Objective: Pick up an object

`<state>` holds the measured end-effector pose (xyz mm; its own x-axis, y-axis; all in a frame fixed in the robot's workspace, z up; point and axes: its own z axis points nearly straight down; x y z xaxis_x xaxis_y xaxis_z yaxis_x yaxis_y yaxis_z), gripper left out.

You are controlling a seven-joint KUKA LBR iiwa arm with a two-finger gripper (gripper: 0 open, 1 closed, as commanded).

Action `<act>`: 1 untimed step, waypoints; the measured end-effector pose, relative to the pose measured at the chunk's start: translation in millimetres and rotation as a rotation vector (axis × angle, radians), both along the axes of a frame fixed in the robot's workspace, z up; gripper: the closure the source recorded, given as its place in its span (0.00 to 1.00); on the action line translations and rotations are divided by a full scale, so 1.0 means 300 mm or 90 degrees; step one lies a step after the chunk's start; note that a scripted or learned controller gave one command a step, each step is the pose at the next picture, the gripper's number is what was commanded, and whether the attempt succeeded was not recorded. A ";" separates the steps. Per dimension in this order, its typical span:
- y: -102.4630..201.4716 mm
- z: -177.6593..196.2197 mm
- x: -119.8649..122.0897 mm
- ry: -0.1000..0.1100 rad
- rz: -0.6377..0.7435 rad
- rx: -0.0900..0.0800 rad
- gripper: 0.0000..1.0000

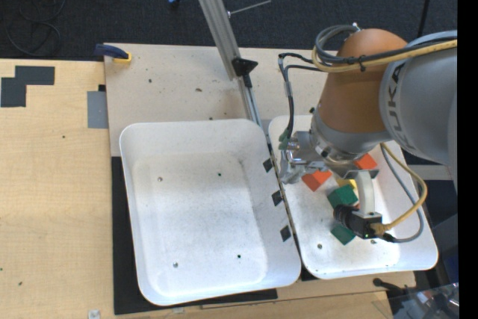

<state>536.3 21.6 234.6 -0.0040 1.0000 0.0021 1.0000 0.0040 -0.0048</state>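
Grey arm's two-finger gripper hangs low over right white plastic bin; finger state cannot be told. Advice: centre over orange block, clear of green block.

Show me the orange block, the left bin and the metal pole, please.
orange block (317, 178), camera view, its top face.
left bin (196, 209), camera view, its bare floor.
metal pole (216, 15), camera view, midway along its length.
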 end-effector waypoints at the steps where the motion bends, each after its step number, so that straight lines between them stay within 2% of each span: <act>1: 0.179 0.003 0.024 -0.001 0.001 0.000 1.00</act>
